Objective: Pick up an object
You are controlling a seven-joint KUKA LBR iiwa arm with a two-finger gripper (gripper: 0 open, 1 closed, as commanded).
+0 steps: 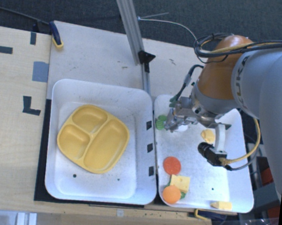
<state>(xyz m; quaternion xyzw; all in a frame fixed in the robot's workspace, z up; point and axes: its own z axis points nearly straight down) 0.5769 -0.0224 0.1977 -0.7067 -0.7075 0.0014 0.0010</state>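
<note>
- The gripper point(176, 123) hangs low over the far left corner of the right bin point(232, 196), its metal fingertips down by the bin floor; whether anything sits between them, I cannot tell.
- Just left of the tips lies a small green object point(160, 122), close against the bin's left wall — touching the gripper or not is unclear.
- Right of the gripper, a pale yellow piece point(208, 135) peeks out beside the arm's black fitting.
- Nearer the front: a red-orange disc point(171, 165), then a yellow block point(180, 182) and an orange ball point(171, 194) side by side, and a small yellow wedge point(221, 205) at the front right corner.
- The left bin point(61, 183) holds a yellow divided plate point(93, 138), tilted askew.
</note>
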